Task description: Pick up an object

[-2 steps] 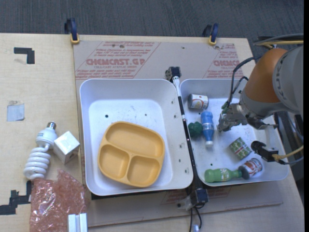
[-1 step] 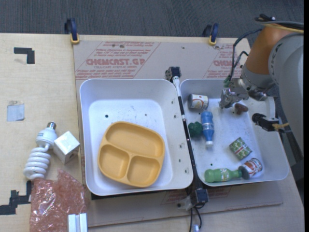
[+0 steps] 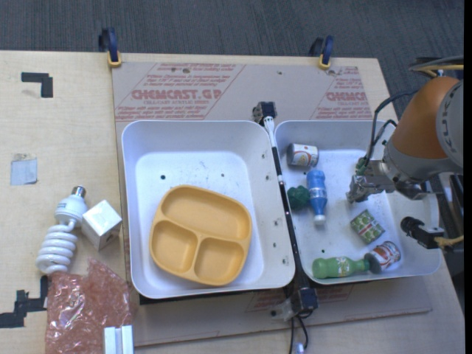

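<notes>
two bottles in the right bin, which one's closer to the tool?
The blue bottle, lying near the bin's left side, level with the tool. The green bottle lies farther off, along the bin's near edge.

KUKA iiwa arm, grey with orange band, two-finger gripper — single unit, reaching in from the right of the camera view.

Arm (image 3: pixel 435 135): bulky rounded orange segment uppermost, grey casing beneath it, black cables looping alongside. Wrist angled down and to the left, over the right-hand side of the view. Gripper (image 3: pixel 359 188): small dark metal assembly at the arm's low end, pointing downward; its tip is too small and dark to read further.
</notes>
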`<action>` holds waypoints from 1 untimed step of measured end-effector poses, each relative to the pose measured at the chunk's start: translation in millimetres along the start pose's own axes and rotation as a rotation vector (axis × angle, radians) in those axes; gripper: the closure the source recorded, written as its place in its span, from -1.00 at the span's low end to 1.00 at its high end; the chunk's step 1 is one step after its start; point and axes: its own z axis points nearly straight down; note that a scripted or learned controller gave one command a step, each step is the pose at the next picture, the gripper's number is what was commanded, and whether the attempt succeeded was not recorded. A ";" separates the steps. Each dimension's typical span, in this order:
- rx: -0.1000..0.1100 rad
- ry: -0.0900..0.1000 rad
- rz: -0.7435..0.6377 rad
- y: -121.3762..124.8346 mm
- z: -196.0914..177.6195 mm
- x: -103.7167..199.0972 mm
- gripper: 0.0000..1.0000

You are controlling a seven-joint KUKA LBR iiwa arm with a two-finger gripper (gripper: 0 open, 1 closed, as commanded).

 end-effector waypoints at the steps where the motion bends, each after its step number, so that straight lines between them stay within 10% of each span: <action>1: -0.002 -0.001 -0.003 88.7 -0.8 23.2 -1.00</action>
